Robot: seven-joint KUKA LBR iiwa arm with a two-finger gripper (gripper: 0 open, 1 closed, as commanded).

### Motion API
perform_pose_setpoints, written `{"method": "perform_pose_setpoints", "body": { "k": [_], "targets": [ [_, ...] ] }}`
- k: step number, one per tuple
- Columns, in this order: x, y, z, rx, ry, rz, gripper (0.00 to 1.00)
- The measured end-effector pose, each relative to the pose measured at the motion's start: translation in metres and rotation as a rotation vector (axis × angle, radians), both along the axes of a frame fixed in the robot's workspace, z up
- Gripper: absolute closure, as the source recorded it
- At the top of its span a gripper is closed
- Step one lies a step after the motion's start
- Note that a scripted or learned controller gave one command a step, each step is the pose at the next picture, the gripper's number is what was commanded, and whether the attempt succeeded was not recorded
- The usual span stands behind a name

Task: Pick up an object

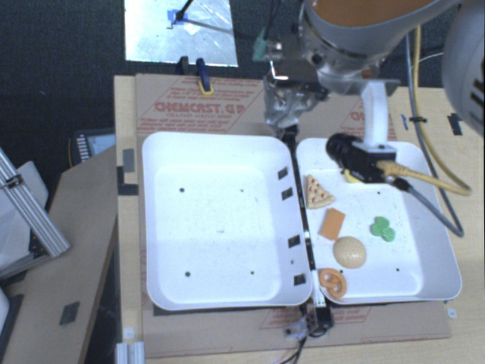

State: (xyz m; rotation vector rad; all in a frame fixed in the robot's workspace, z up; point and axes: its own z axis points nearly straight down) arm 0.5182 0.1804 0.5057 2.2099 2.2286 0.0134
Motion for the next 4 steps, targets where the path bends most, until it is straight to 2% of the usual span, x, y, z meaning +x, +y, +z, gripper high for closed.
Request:
{"method": "perform_pose_setpoints", "body": {
  "k": [1, 2, 3, 4],
  "targets": [
    [0.001, 0.058, 0.031, 0.001, 0.003, 0.001, 1.00],
    [0.001, 0.054, 0.029, -0.003, 0.007, -0.004, 0.00],
    [0.001, 0.054, 0.041, -0.001, 0.004, 0.002, 1.00],
    [0.001, 0.054, 0.040, -0.001, 0.005, 0.002, 0.00]
  ]
}}
